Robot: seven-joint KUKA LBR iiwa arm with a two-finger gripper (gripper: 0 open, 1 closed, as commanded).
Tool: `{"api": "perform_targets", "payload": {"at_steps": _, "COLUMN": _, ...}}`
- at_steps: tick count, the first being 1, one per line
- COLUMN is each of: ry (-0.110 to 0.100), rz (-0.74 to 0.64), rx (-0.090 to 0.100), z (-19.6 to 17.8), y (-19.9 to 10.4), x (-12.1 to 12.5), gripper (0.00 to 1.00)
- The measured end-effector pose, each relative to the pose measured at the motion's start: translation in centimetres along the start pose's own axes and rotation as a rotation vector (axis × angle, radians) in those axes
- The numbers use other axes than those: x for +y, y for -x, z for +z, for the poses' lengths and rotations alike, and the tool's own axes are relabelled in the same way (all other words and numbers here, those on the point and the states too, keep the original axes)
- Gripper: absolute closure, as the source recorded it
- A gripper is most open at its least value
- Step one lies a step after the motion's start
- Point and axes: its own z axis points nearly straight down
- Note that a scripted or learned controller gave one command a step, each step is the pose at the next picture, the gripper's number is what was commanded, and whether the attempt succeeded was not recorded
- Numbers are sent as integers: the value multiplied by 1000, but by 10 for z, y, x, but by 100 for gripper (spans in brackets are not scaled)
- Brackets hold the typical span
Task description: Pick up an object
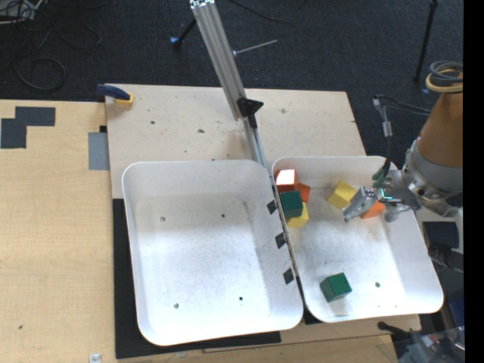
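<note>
My gripper (372, 205) is over the right side of the right bin (408, 293), reaching in from the right. A small orange block (373, 211) sits between its two grey fingers (354, 211), which are closed against it. Just left of the gripper lies a yellow block (342, 196). Against the bin's left wall a cluster holds a white-topped orange block (286, 178), a green block (290, 201) and a yellow block (298, 217). A lone green block (335, 286) rests near the front of the bin.
The left bin (151, 195) stands beside the right one, with black clips (280, 240) along their shared wall. A slanted aluminium bar (223, 59) rises behind the bins. A blue and yellow clamp (115, 94) lies at the bench's back left.
</note>
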Motion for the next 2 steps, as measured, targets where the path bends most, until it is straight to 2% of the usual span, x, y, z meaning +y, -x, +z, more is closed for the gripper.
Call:
{"api": "perform_targets", "payload": {"at_steps": 1, "ry": -5, "rz": -2, "rx": 1, "z": 46, "y": 5, "x": 2, "gripper": 0}}
{"api": "perform_targets", "payload": {"at_steps": 2, "ry": -6, "rz": -2, "rx": 2, "z": 96, "y": 0, "x": -8, "gripper": 0}}
